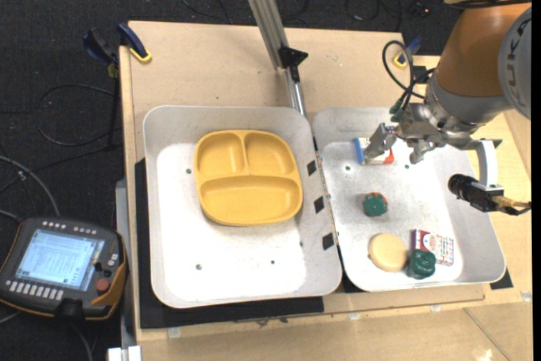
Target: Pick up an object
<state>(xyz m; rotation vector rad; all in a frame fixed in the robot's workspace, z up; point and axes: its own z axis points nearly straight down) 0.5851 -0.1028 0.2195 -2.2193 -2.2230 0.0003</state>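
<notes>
My gripper (399, 148) hangs over the far part of the right bin (473, 220), its two fingers spread apart with bare bin floor showing between them. A small blue and orange object (373, 151) lies just beside the left finger (379, 138), not between the two. Nearer the front lie a small dark green object (375, 204), a pale yellow round piece (388, 251), a second green object (420, 265) and a little printed box (439, 248).
The left bin (169, 266) holds a yellow divided tray (248, 177). A slanted metal pole (269, 13) meets the bench near the gap between the bins. A teach pendant (59, 266) lies on the floor at the left.
</notes>
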